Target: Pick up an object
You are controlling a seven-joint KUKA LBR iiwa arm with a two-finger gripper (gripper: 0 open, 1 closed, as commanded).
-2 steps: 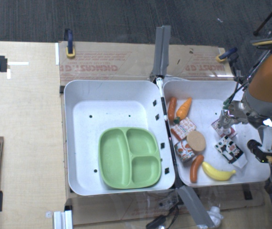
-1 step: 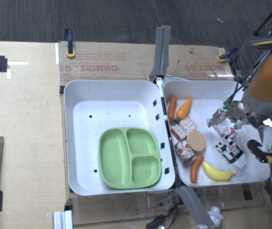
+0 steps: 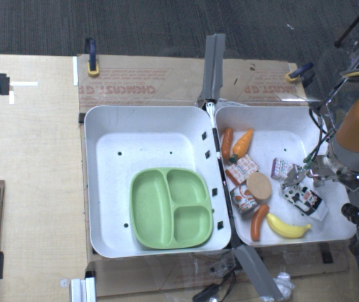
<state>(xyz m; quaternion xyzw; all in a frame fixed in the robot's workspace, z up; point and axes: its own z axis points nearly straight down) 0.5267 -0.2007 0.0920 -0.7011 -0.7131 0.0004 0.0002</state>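
A: The gripper is hanging low in the right bin, its tips just above the black-and-white carton and just right of the small purple packet. I cannot tell if it is spread or pressed together.

B: Is anything sitting between the tips?

A: Nothing I can make out. The carton is lying flat near the bin's right wall, with the banana just nearer the camera.

B: What is worrying you?

A: Crowding. The round biscuit, the snack box, the sausage and the carrot are all sitting close to its left, so a closing pinch could be nudging the packet aside or skating off the carton's flat face.

B: And the left bin?

A: It is holding a green divided plate.

B: Any writing?

A: Red print on the cardboard at the far side is reading upside down; it looks like "CHEMCAT'S", though I am not sure. The pack labels are too small.
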